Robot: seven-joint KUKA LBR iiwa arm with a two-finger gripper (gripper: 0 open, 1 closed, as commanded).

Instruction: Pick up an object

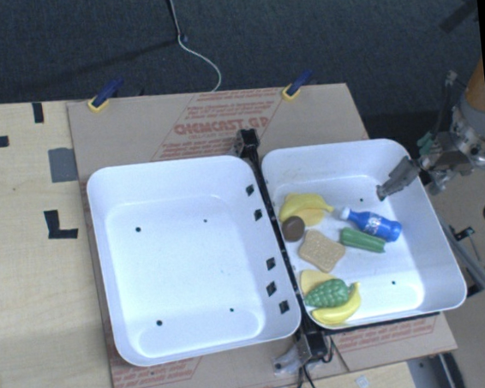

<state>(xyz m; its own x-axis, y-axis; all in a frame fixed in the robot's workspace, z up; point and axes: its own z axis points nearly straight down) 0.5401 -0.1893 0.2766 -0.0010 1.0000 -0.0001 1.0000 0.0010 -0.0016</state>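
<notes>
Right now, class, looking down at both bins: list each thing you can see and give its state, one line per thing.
Gripper: over the right bin's far right corner, nothing seen between its fingers.
Blue bottle: lying on its side.
Green vegetable: lying flat beside the bottle.
Cracker: flat.
Upper banana: resting against the divider side.
Lower banana: under the green bunch.
Right bin: holding all items.

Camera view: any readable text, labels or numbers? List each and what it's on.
"CHEMCAST GP": red print, seen upside down, on the brown board under the bins; reading uncertain, blurred.
Smaller red lines around it: too blurred to read.
Blue bottle: any label is too small to read.
Black marks on the wooden bench: shapes, not letters.
</notes>
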